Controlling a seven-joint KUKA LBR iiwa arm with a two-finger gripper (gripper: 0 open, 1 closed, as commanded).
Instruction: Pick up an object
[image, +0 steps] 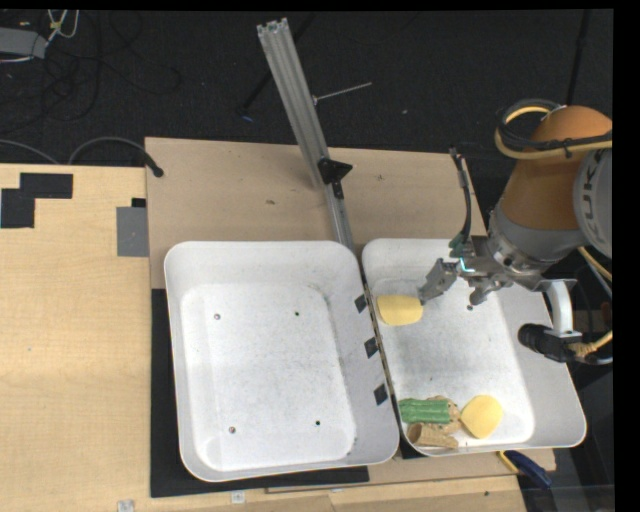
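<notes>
I note grey KUKA arm (545, 200) over right shallow white plastic bin (540, 400) | two-finger gripper (456, 285) splayed, grasping nothing | pale yellow rounded foam-like block (400, 310) by bin's left wall, just beside fingers; I judge it light, soft; pinch across short sides.

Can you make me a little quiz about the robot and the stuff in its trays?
1. True or false: the gripper is over the right bin.
2. Which thing lies nearest the gripper? A: the pale yellow block. B: the green toy. C: the round yellow piece.
3. Fill in: the green toy and the round yellow piece lie along the right bin's ____ edge, the one nearest the camera.

Key: 1 true. 2 A. 3 bottom.
</notes>
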